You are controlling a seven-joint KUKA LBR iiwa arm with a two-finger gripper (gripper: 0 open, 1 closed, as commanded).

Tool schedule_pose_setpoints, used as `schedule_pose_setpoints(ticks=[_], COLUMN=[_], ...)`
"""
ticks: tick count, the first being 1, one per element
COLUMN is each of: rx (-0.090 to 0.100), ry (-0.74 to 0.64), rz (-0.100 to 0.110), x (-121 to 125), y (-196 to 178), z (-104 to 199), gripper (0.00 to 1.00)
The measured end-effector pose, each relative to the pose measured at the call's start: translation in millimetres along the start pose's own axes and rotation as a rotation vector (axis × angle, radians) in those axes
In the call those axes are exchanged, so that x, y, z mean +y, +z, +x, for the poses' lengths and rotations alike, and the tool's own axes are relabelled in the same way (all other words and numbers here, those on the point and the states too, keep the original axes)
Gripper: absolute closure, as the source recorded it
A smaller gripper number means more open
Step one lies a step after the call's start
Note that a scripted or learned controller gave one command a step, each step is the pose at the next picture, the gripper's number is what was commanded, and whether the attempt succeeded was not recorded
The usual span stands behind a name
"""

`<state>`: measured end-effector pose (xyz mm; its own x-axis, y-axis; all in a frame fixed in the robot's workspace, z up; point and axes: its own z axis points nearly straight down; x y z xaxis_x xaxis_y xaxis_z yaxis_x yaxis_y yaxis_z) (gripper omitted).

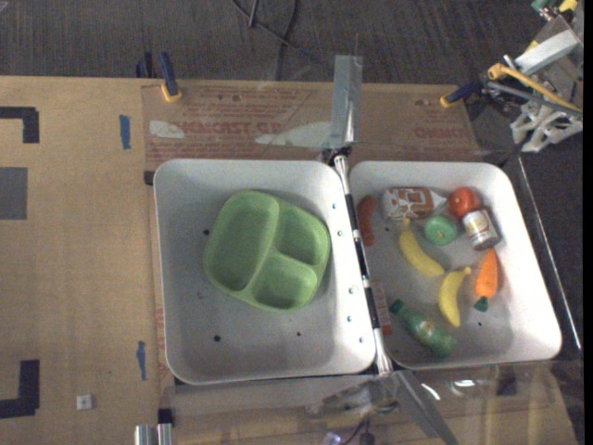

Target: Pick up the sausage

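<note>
A: We log the end effector (554, 58) at the upper right corner of the view, off the table and well apart from both bins. We cannot tell how it stands, and we see nothing in it.

B: And the sausage (367, 221)?

A: We find it in the right bin (533, 276), lying along the left wall near the divider, just beside a small white packet (410, 201).

B: Other contents?

A: We note two bananas (419, 253) (451, 295), a carrot (487, 276), a green bottle (422, 327), a tin can (479, 229), a tomato (462, 200) and a green round piece (440, 229). The left bin (181, 286) carries a green divided plate (269, 248).
</note>
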<state>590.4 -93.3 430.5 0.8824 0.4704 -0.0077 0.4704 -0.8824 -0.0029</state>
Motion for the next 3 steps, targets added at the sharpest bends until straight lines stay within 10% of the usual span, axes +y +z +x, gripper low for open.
schedule_pose_setpoints(ticks=[1, 2, 3], rx=[-0.003, -0.003, -0.002], ry=[-0.096, -0.096, 0.169], rz=[0.004, 0.003, 0.005], x=[-30, -30, -29], y=[0, 0, 124], z=[-59, -59, -110], gripper=[1.0, 0.0, 0.0])
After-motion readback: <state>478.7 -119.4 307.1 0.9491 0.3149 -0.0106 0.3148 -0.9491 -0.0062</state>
